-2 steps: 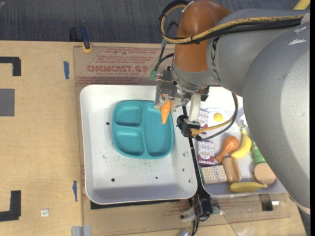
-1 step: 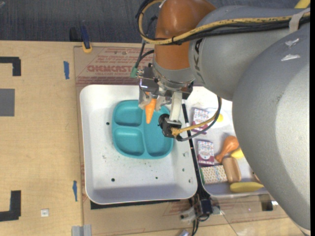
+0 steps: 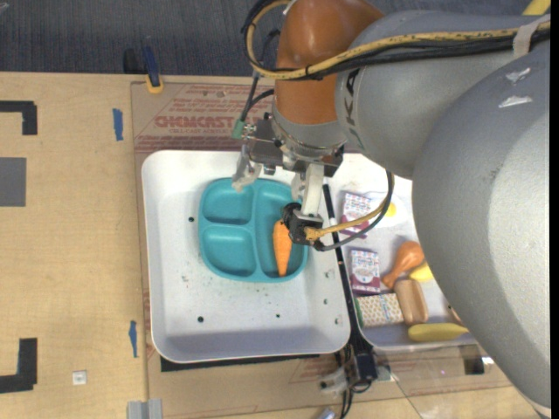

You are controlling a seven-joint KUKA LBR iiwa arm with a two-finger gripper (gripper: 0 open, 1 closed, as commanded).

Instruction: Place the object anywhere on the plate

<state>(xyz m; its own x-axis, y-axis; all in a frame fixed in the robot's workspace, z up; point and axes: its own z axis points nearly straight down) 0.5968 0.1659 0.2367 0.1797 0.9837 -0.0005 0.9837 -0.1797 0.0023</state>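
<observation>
**A:** So, where is the small orange carrot (image 3: 282,250)?

**B:** It lies on the teal plastic plate with three compartments (image 3: 229,243). It is in the long compartment on the view's right side, lying lengthwise, with its pointed end toward the bottom of the view. The plate sits in the shallow white bin on the view's left (image 3: 175,295).

**A:** And the robot's hand?

**B:** The two-finger gripper (image 3: 275,180) hangs over the plate's upper edge. Above it is the grey arm with an orange band (image 3: 319,33), which reaches in from the view's right. Whether the hand is wide or narrow cannot be told from this angle. The carrot lies near it, lower in the view.

**A:** What else is there?

**B:** A second shallow white bin (image 3: 402,342) sits just beside the first, on the view's right. It holds small printed packets (image 3: 364,267), a tan cylinder-shaped piece (image 3: 410,299) and a long yellow piece (image 3: 437,330). Both bins stand on a brown cardboard sheet (image 3: 201,112).
</observation>
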